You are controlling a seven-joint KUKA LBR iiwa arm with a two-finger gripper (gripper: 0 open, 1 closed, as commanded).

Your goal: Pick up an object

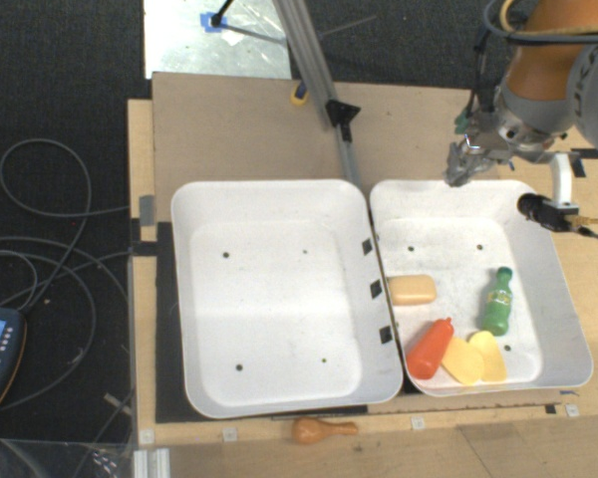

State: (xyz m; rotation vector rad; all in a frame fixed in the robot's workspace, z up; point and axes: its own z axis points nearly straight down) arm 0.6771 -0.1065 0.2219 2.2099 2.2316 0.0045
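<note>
Gripper [461, 170], perhaps empty, above right bin [568, 307] rim.

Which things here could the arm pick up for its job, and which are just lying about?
For the job: the tan block, green bottle, red bottle and yellow pieces, all in the right bin; the gripper hangs above its far rim.

Lying about: left bin, cables, orange object on the bench.

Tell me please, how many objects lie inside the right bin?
4, all toward its near side: a tan block by the left wall, a green bottle to the right, a red bottle and a yellow piece near the front.
</note>
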